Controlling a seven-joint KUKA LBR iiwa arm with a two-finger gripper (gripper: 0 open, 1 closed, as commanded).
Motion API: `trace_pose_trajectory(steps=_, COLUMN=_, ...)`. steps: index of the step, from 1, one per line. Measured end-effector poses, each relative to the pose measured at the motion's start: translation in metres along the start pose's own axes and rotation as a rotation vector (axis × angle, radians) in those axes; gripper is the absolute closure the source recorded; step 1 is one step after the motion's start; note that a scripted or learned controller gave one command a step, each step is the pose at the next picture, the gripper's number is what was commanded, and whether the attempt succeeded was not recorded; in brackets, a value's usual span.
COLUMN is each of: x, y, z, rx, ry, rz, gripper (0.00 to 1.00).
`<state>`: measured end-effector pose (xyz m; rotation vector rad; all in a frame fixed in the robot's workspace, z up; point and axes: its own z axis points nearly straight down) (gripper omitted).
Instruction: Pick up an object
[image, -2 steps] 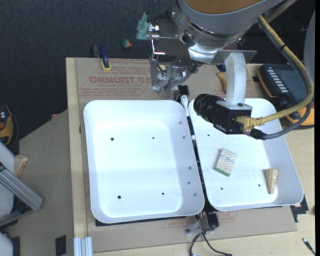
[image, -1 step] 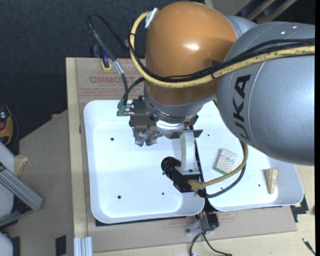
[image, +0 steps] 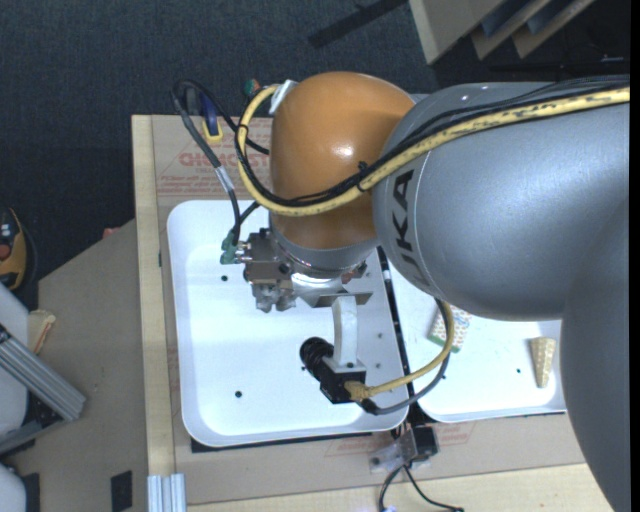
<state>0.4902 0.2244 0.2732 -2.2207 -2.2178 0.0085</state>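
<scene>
A small tan cone (image: 541, 360) lies in the right bin (image: 490, 385), close to that bin's far right side, with its pointy end toward the front. It lies on its own, with white floor all around it. Another little tan thing (image: 446, 328) lies in the same bin, over by the bin's left side. The big arm (image: 520, 200) covers part of it, so I cannot tell what it is. The two things are well apart. The end effector (image: 272, 285) is not near the cone. It hangs over the back part of the left bin (image: 215, 350), under the arm's round orange band (image: 330, 150). I cannot tell if the end effector is wide or narrow, because the arm hides it from above, and I see nothing held in it. A tiny dark dot (image: 238, 393) sits on the white floor of the left bin, near the front. The two bins stand side by side on the light brown tabletop (image: 155, 300). The grey arm comes in from the right and covers much of the right bin.
</scene>
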Motion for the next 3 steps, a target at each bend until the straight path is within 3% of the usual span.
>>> trace_pose_trajectory(steps=1, x=-0.003, y=-0.011, z=-0.032, rx=-0.008, ry=0.003, rz=-0.002, gripper=1.00)
trace_pose_trajectory(steps=2, x=0.000, y=-0.011, z=-0.195, rx=-0.023, ry=0.010, rz=-0.004, gripper=1.00)
trace_pose_trajectory(steps=3, x=0.000, y=-0.013, z=-0.071, rx=0.004, ry=-0.003, rz=0.000, gripper=1.00)
